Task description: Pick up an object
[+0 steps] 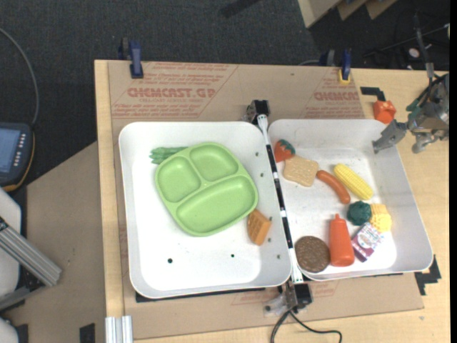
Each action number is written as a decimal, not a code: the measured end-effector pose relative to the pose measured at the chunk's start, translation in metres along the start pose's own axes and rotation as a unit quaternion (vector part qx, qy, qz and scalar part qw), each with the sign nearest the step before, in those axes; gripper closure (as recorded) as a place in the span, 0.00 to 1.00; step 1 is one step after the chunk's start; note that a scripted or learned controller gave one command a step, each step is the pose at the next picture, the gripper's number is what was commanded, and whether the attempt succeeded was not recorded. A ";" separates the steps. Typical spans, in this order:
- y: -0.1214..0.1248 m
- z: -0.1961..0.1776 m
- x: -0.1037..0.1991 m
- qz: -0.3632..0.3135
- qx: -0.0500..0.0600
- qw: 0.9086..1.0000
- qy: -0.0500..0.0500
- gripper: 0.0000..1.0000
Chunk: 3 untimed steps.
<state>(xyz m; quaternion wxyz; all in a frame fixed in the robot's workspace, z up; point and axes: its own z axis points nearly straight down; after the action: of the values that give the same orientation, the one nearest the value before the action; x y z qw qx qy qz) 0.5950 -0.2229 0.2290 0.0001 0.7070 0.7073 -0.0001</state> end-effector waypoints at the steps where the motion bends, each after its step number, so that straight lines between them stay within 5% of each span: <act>1: -0.037 0.103 0.043 0.000 0.006 1.000 0.003 0.00; 2: -0.079 0.147 0.084 0.000 0.004 1.000 0.002 0.00; 3: -0.105 0.144 0.084 0.001 0.002 1.000 0.001 0.00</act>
<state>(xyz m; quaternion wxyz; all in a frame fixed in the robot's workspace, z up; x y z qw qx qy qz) 0.4901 -0.1393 0.0845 -0.0020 0.7074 0.7068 -0.0005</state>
